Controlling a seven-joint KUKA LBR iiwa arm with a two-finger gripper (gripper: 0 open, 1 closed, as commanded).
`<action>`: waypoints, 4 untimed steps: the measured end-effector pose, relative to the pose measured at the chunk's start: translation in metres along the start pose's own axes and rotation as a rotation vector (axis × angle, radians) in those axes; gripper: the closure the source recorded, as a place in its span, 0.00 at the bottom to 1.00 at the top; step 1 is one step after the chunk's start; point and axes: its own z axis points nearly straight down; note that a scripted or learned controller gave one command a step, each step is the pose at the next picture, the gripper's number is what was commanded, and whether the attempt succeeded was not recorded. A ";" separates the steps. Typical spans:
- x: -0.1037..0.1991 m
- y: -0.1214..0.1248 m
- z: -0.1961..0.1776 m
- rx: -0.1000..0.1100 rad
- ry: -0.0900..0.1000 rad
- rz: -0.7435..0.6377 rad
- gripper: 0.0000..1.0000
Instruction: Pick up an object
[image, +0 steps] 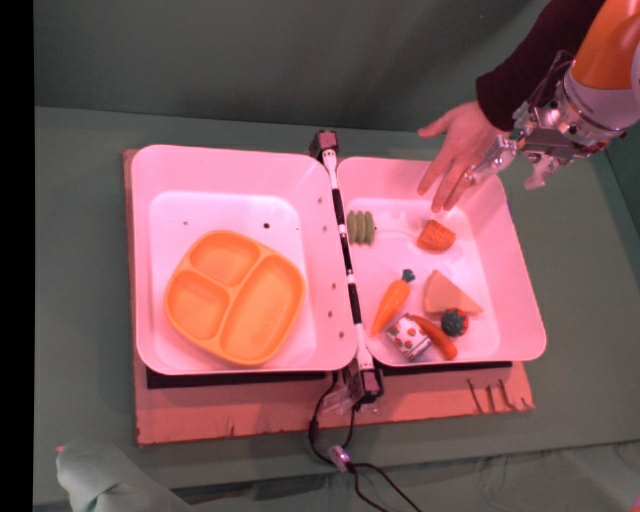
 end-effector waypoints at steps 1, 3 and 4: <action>0.000 0.000 0.000 0.000 0.000 0.000 0.00; -0.001 0.012 0.098 0.006 0.000 0.000 0.00; -0.008 0.009 0.157 0.006 0.003 0.000 0.00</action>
